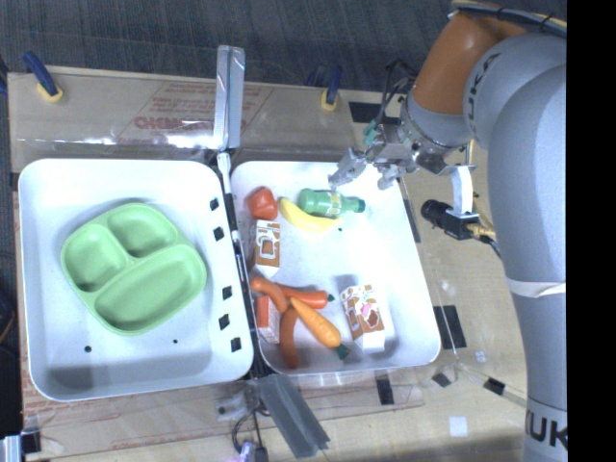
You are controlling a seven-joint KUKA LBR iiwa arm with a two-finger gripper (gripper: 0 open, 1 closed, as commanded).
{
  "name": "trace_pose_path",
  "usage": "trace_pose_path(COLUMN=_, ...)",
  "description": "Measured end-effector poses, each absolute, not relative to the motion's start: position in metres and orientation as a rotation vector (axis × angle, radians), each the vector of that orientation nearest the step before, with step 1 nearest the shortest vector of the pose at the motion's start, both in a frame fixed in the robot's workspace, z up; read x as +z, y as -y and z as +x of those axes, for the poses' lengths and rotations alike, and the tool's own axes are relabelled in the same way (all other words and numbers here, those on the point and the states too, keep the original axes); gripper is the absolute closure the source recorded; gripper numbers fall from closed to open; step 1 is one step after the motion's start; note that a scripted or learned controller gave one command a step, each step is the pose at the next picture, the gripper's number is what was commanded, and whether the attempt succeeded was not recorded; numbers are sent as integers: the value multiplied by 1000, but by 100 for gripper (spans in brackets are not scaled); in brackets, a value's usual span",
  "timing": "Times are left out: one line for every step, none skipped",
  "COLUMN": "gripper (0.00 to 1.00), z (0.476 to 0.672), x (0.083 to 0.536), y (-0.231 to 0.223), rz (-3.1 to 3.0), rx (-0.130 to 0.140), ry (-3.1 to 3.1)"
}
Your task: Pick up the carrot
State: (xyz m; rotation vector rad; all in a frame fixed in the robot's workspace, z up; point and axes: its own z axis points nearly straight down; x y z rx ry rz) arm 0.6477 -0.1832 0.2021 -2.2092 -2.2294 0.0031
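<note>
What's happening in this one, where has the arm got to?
The KUKA arm reaches in from the right, with its gripper hovering over the far edge of the right bin, close to a green bottle and a banana. The carrot lies untouched at the near end of that bin, among sausages and beside a small carton. The left bin holds a green divided plate.

A wooden bench (289, 99) carries two shallow white bins side by side — the left bin (38, 258) toward the bench's left edge, the right bin (404, 287) beside it, touching along the middle. Two blue clamps (42, 75) grip the bench's far edge — one at the far left corner.
</note>
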Motion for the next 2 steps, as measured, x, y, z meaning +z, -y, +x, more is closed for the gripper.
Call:
trace_pose_path(gripper=0, z=536, x=91, y=177, rz=-2438, rx=4, ry=1974)
trace_pose_path(gripper=0, z=476, x=91, y=141, rz=-2682, rx=2, ry=1629)
